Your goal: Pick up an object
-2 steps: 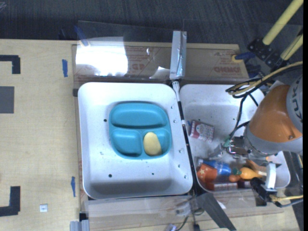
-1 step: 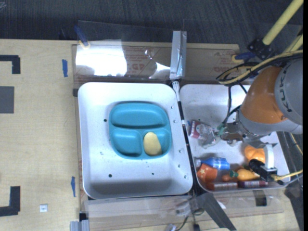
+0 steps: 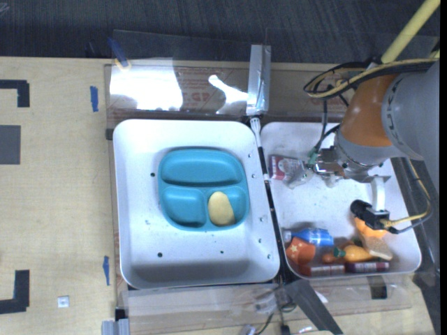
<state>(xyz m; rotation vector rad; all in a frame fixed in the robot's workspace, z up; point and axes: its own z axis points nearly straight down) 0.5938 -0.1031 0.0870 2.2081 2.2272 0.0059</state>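
Overhead, gripper beside red packet, print unreadable

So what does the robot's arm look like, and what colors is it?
The arm is fat, round and grey, with a bright orange band just above the wrist. Thin black and yellow cables loop beside it. At its tip sits the end effector, a small cluster of shiny metal and dark parts.
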